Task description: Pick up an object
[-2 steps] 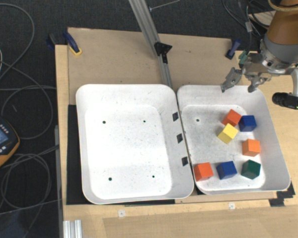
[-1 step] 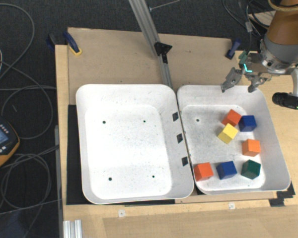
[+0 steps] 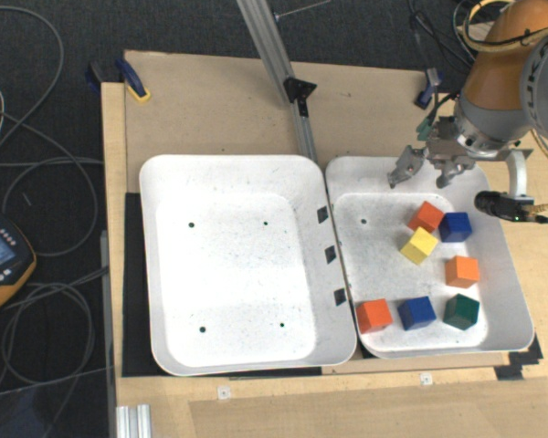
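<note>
Camera view, right bin [image 3: 502, 331] contents — seven small blocks, none lifted. Orange block [image 3: 427, 216] sits toward the bin's 12 o'clock, with a blue block [image 3: 455, 226] just beside it at 3 o'clock and a yellow block [image 3: 419, 245] touching or nearly touching it at 6 o'clock; the seam between them is too fine to judge. A second orange block [image 3: 462, 270] lies apart, nearer the right wall. Along the near wall, a row of three: orange-red block [image 3: 374, 314], blue block [image 3: 416, 312], dark green block [image 3: 460, 311], close together but with gaps.

Gripper [image 3: 424, 172] hangs over the bin's far rim, at 12 o'clock from the orange block, fingers spread wide with nothing between them. Its height above the bin floor cannot be read from this slant.

Arm [image 3: 502, 71] enters from 3 o'clock — grey wrist, orange band; its upper part is cut off by the frame edge.

Left bin [image 3: 155, 245] lies alongside, speckled white. A grey metal pole [image 3: 272, 53] crosses the bench [image 3: 219, 94] from 12 o'clock, its top cut off. Cables [image 3: 36, 272] trail over the dark floor at 9 o'clock.
</note>
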Action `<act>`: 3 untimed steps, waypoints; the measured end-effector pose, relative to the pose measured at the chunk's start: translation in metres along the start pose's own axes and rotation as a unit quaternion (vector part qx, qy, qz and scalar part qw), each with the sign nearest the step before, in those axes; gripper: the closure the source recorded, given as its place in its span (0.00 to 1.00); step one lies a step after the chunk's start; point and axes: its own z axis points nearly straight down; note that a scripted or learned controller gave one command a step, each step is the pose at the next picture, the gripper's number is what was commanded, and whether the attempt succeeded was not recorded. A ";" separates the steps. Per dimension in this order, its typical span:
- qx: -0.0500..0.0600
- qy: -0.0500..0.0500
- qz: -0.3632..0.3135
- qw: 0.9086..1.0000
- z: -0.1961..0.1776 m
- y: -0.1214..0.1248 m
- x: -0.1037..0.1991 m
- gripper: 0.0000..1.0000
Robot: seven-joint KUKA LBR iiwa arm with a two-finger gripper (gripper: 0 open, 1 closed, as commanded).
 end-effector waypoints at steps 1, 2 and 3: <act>-0.001 0.000 0.001 1.000 0.047 0.006 -0.005 0.00; -0.002 0.000 0.000 1.000 0.078 0.006 -0.004 0.00; -0.005 -0.001 0.000 1.000 0.064 0.008 -0.004 1.00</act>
